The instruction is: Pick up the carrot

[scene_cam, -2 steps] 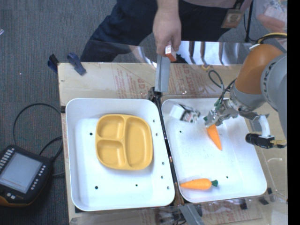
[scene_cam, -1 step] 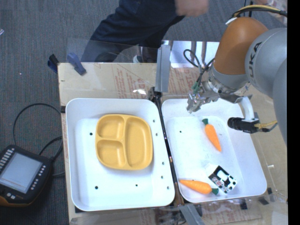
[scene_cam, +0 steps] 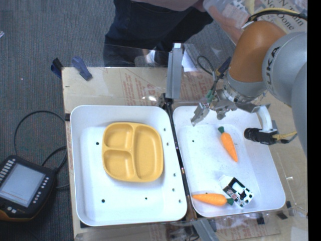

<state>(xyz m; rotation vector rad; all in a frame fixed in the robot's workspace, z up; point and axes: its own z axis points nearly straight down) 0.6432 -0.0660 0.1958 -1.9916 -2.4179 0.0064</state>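
Two white bins on a cardboard-topped table [scene_cam: 100, 87]

Relative to the right bin [scene_cam: 261, 177]: end effector [scene_cam: 210, 112] spread above its far rim, grasping nothing; carrot [scene_cam: 229, 144] inside; grey carpet [scene_cam: 30, 44] beyond.

One fixed camera above the bench [scene_cam: 120, 84], slanted downward — both bins framed, mid-distance

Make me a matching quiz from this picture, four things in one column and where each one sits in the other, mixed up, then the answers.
Things:
1. yellow plate
2. upper carrot
3. lower carrot
4. gripper

Places:
A. near edge of right bin
B. middle of left bin
C. over far edge of right bin
D. middle of right bin, below the gripper

Pairs: 1-B, 2-D, 3-A, 4-C
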